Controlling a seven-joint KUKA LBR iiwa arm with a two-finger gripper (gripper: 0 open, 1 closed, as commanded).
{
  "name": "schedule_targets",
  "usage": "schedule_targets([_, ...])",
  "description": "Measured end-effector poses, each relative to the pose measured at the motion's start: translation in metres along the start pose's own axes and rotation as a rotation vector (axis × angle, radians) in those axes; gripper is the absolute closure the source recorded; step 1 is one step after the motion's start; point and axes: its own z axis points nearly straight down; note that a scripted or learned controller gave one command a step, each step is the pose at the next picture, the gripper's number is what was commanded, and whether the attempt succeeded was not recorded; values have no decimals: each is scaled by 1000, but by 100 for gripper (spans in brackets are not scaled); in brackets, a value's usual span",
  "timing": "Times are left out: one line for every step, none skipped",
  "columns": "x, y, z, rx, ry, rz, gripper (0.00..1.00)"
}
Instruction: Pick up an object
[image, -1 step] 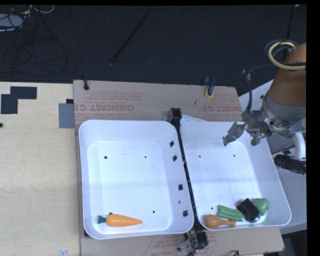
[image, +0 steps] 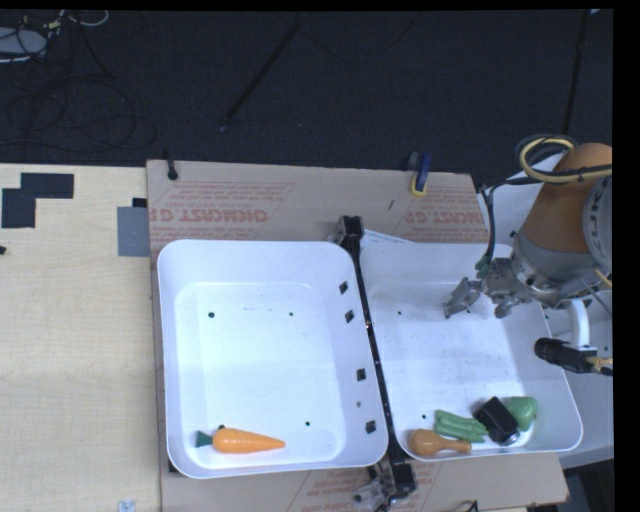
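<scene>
Orange plastic carrot (image: 248, 440) lies at the left white bin (image: 180, 300)'s front edge; tan gourd-shaped toy (image: 437, 443), green pod toy (image: 462, 426) and black block (image: 496, 419) crowd the right white bin (image: 430, 330)'s front corner, probably dumped together. Grey two-finger gripper (image: 478, 297) hovers over the right bin's back, spread open, holding nothing, well apart from them.

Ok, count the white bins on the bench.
2. The left bin holds a carrot; the right bin holds a pile of items at its near edge.

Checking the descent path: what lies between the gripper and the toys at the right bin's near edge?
In the camera view, bare white bin floor separates the gripper from the toys; nothing lies between.
</scene>
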Motion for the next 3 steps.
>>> schedule_targets([-21,24,-98,-18,-4,-7,0])
schedule_targets([95,36,16,-1,5,-12,0])
schedule_targets([43,37,-49,-14,-3,0,0])
